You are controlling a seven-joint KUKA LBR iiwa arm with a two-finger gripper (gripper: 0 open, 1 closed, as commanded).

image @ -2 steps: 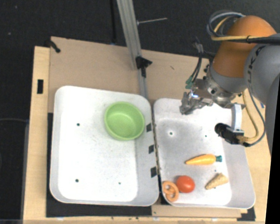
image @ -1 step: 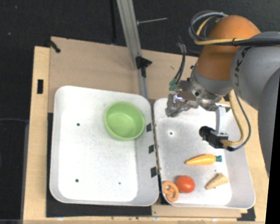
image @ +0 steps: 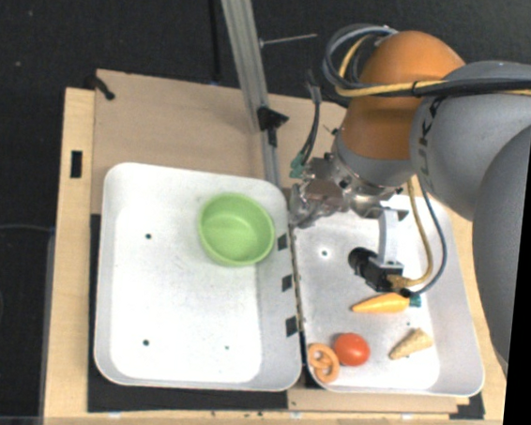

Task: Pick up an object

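Observation:
My gripper (image: 308, 200) hangs over the far left corner of the right bin (image: 457, 368), close to the divide between the two bins. Nothing shows in its grasp. A green bowl (image: 235, 229) sits upright in the left bin (image: 121, 333), near its far right part, just left of the gripper. In the right bin lie an orange carrot (image: 378, 305), a red tomato (image: 352, 349), a small orange ring-shaped piece (image: 322, 362) and a beige cone (image: 410, 344), all near the front and well apart from the gripper.
A grey metal post (image: 249, 59) slants up from the back edge between the bins. The arm's big grey and orange body (image: 419, 100) covers the back of the right bin. The bins rest on a tan board (image: 162, 121).

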